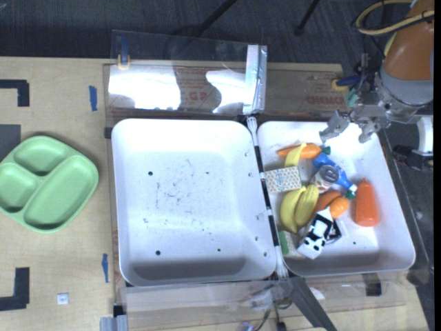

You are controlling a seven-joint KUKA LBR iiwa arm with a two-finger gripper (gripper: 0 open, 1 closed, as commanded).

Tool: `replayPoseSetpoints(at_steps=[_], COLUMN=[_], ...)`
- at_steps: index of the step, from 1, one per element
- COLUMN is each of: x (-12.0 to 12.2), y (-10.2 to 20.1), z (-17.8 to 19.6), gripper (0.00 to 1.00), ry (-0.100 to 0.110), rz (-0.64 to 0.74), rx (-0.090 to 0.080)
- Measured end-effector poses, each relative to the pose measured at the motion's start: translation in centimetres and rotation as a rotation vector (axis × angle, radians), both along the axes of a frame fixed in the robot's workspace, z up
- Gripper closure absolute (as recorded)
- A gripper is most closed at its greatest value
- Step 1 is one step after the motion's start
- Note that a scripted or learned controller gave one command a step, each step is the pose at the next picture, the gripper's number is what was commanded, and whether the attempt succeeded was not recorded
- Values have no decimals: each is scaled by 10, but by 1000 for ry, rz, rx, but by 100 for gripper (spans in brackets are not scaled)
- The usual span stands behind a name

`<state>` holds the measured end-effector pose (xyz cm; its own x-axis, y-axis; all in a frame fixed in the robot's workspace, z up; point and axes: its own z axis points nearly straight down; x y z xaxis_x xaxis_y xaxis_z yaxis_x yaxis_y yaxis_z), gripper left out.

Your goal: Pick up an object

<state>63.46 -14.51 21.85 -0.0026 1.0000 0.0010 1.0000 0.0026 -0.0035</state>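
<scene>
While nothing sits between its fingers, the claw (350, 124) hangs over the back edge of the right shallow white plastic bin (396, 243), fingers apart. Landmark is that right bin. Largest first: wooden surface (55, 267) under everything; left shallow white plastic bin (182, 198) touching the right bin's left wall; grey arm with orange band (408, 57) above the right bin's far right corner; green three-compartment plastic tray (47, 182) well left of it. Inside the right bin, all clustered mid-left: orange carrot-shaped toy (366, 203) nearest the right wall, yellow plastic banana toy (298, 207), black-and-white blocky toy (319, 235) toward the front, small pale checkered square (283, 180) by the left wall, blue roundish toy (326, 171). Carrot toy is likely the easiest pick: probably light, stiff, smooth and a bit slippery, standing apart from the pile. Grip across its narrow middle.
</scene>
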Motion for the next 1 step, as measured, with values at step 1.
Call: replayPoseSetpoints(at_steps=[1], x=[-66], y=[-74], z=[-92], gripper=[0], ry=[2], rz=[28], rx=[7])
